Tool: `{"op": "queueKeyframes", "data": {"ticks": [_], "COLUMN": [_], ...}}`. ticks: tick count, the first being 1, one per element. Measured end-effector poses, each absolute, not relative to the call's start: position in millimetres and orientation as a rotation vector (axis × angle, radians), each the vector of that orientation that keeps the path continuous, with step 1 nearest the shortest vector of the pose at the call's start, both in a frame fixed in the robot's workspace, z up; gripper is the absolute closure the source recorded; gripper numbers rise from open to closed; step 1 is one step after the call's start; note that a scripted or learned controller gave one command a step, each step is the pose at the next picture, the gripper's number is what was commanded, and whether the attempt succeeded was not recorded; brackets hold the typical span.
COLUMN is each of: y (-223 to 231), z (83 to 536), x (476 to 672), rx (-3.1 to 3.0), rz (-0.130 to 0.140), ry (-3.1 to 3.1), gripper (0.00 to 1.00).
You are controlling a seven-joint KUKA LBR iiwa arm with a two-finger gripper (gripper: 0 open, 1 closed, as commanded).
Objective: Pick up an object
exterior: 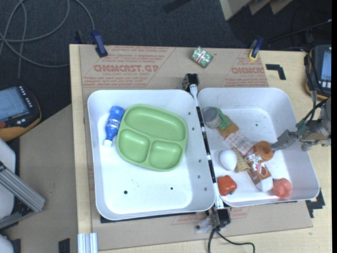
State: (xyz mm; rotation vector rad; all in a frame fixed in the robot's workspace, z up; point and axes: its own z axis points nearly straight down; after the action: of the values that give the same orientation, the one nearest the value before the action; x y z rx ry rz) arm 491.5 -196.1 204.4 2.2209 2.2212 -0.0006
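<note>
The right bin point(274, 101) holds several small items: a grey can point(210, 117), a pink-patterned packet point(238, 140), a white egg point(228, 159), a red pepper-like toy point(226, 185), an orange round piece point(263, 151), a brown and white carton point(258, 170) and a reddish fruit point(282, 187). My gripper point(284, 139) reaches in from the right over the bin's right side, its tip just right of the orange piece. I see nothing held in it.
The left bin point(102, 178) carries a green divided plate point(151, 137) and a blue bottle point(112, 123) along its left side. A small green wrapped item point(201, 57) lies on the cardboard behind the bins. Blue clamps point(98, 44) hold the board's back edge.
</note>
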Motion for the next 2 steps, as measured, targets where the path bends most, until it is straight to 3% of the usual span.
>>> {"op": "queueKeyframes", "data": {"ticks": [1,2], "y": [-136,-99], "z": [89,133], "x": [531.0,611.7], "rx": [2.213,2.218], "rz": [0.009,0.004], "ry": [2.215,2.223], "gripper": [0.0,0.0]}}
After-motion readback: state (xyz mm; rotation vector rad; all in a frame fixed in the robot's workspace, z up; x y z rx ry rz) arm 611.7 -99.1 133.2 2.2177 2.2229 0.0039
